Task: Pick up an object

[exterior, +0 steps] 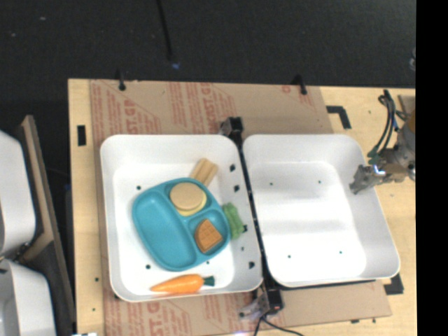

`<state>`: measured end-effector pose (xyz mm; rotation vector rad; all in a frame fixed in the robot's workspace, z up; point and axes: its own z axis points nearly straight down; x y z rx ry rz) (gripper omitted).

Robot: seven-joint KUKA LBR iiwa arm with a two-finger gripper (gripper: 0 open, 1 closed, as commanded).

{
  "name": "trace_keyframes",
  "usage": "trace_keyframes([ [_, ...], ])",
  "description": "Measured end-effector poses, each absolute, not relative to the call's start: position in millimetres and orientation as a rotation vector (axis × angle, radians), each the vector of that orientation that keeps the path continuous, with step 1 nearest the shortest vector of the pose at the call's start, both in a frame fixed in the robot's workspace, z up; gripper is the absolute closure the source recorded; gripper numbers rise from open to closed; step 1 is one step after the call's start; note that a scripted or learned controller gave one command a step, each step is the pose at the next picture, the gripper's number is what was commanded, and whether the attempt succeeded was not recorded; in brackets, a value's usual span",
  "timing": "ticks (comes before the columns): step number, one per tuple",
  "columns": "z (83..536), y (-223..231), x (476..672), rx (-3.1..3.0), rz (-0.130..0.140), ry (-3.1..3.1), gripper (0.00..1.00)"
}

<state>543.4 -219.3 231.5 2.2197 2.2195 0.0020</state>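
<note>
Plainly well apart from every target: grey two-finger gripper (367, 176) at the right shallow white bin's (329, 271) outer rim, grip state impossible to tell. Risky pick: orange toy carrot (182, 283) near the left shallow white bin's (109, 187) front wall; likely to collide there.

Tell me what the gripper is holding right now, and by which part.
Nothing. The gripper sits at the right bin's right rim, with no object between its fingers. The blue tray, carrot and other items lie in the left bin.
</note>
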Motion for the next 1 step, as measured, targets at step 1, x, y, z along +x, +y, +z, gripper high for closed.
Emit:
trace_keyframes([
  [1, 243.2, -165.5, 546.7, 2.216, 0.003, 2.225, 1.00],
])
